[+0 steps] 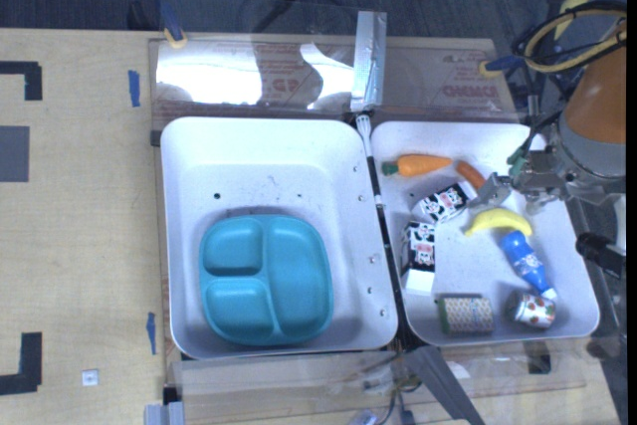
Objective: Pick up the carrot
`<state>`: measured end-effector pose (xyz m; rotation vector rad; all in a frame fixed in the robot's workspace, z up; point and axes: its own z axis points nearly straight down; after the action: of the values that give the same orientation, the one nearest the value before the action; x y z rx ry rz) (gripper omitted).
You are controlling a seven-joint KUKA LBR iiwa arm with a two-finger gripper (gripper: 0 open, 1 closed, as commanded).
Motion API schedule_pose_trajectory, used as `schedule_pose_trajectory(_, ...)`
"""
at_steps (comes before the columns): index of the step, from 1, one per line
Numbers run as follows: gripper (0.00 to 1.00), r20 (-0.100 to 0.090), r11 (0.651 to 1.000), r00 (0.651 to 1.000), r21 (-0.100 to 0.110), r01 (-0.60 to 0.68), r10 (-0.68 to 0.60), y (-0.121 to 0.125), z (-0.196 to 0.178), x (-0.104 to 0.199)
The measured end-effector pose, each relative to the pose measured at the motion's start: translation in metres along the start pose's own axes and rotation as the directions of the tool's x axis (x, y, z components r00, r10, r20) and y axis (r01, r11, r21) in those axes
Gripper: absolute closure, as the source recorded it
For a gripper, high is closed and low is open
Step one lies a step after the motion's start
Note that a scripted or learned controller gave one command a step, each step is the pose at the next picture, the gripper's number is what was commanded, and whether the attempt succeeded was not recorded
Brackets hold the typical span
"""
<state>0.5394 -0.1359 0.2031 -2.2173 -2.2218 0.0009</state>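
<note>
Bright, even overhead light; soft, slightly grainy picture.

Strong glare washes out the clear sheet (261,75) at upper centre, with white patches hiding its surface. The two white bins (189,154) in mid-frame are near overexposed, their rims losing detail. Shadows are faint and short, lying under the blue tray (267,276) at lower left centre. The arm (597,114) at the right edge is blurred, and fine print on small items is unreadable.

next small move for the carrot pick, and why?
Probably shift the gripper toward the view's left and slightly up, to sit over the carrot. It hangs over the banana in the right bin, and the carrot lies apart, near the bin's top-left corner.
</note>
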Motion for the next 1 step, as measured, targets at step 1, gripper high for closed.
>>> schedule_pose_trajectory(1,0.0,0.004,0.99,0.99,-0.005,0.138,-0.138,0.0465,0.0041,-0.0197)
